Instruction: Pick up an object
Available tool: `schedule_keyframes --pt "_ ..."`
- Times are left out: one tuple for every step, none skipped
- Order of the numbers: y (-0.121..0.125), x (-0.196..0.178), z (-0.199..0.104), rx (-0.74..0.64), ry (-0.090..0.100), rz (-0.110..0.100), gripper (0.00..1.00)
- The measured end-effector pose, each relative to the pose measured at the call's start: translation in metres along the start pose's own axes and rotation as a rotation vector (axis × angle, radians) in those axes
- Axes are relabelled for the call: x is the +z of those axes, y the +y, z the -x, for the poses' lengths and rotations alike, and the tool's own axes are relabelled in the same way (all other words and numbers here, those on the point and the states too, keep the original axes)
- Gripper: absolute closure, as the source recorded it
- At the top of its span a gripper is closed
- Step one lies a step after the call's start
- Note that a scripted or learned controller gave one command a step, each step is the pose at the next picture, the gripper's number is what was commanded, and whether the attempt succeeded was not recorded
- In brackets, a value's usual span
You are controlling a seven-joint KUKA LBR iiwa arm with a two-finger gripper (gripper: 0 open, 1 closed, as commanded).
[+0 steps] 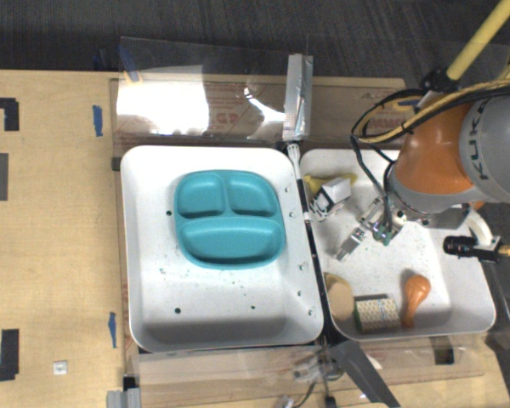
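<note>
My gripper (359, 232) hangs low over the middle of the right bin (472, 313), open, with nothing between its fingers. Just up and left of it lies a white and yellow object (331, 192) against the bin's left wall. An orange pear-shaped object (414, 294) lies toward the front, right of a small patterned block (376, 311). A tan rounded object (339, 296) sits at the front left corner. A teal divided plate (229, 218) lies in the left bin (153, 296).
The grey arm with its orange band (438, 155) covers the right bin's back right part, with black and yellow cables (382, 117) looping above it. A ridge (308, 245) divides the two bins. A clear panel (204, 100) stands behind the left bin.
</note>
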State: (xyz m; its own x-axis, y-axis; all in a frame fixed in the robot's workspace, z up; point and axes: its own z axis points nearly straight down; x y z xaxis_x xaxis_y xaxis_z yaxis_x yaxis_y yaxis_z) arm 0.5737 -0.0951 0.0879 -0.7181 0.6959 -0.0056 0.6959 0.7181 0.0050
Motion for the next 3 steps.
schedule_keyframes --pt "0.011 -0.101 -0.008 0.017 -0.002 0.001 0.00" --pt "-0.059 -0.001 -0.018 -0.053 -0.001 -0.001 0.00" --pt "0.003 -0.010 0.025 0.128 0.001 -0.002 0.00"
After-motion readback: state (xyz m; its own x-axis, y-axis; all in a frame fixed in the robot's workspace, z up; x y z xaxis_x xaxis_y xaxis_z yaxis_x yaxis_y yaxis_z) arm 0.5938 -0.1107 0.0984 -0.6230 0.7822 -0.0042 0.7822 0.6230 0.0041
